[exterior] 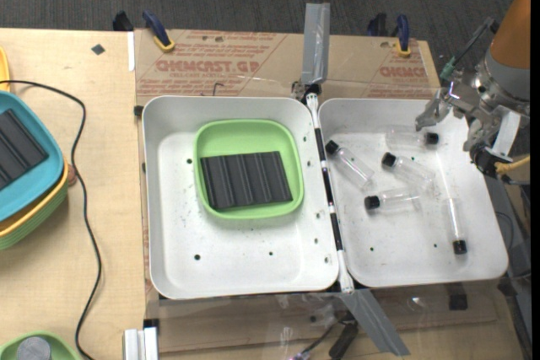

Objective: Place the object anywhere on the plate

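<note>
Camera view puts your hand up at the far right corner of the right bin, hanging over the rim area, and honestly you can't tell from this angle how wide it's spread or whether it's got anything in it, so don't assume a grab. The likely objects are the 4 or so clear tubes with black caps scattered across that bin's floor, all lying flat; the nearest one with its cap sits just beside the hand, toward the bin's middle. The green plate is in the left bin, well apart, with a dark ribbed slab lying on it. So your carry runs leftward across the divider, and you'll want to land on or beside that slab.
</note>
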